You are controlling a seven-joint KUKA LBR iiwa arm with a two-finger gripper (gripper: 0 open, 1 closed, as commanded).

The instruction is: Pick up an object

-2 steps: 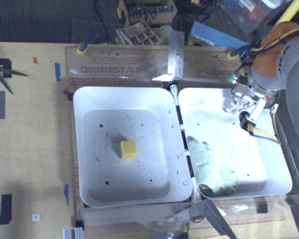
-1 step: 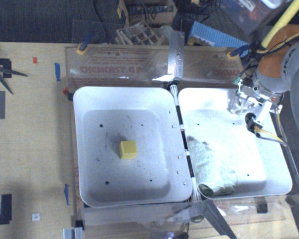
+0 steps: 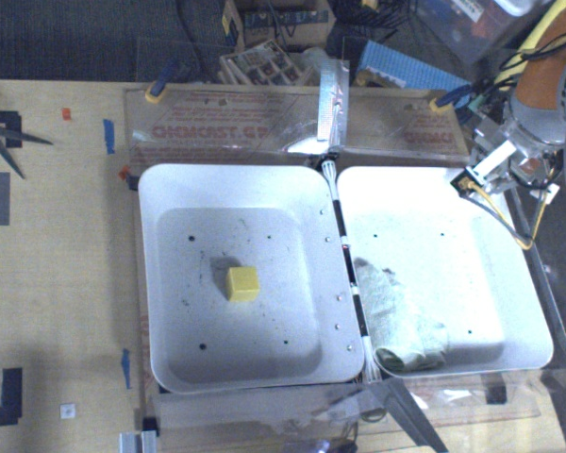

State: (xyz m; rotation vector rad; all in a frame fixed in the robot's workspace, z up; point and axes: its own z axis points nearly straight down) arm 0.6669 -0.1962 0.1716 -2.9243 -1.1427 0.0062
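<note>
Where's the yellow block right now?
The yellow block sits near the middle of the left bin, apart from the rolled cloth lying in the right bin.

Two bins point(image 3: 170, 192), one yellow block point(image 3: 242, 283), one rolled cloth point(image 3: 396, 324)

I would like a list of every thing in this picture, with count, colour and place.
block: 1, yellow, middle of the left bin.
rolled cloth: 1, white-grey, left side of the right bin, reaching its near corner.
bins: 2, white, side by side on the bench.
bench: 1, light wood, under and left of the bins.
clear sheet: 1, see-through with red letters, behind the bins.
clamps: 2, blue and yellow, at the sheet's far corners.
arm: 1, grey with orange band, top right, above the right bin's far corner.
</note>
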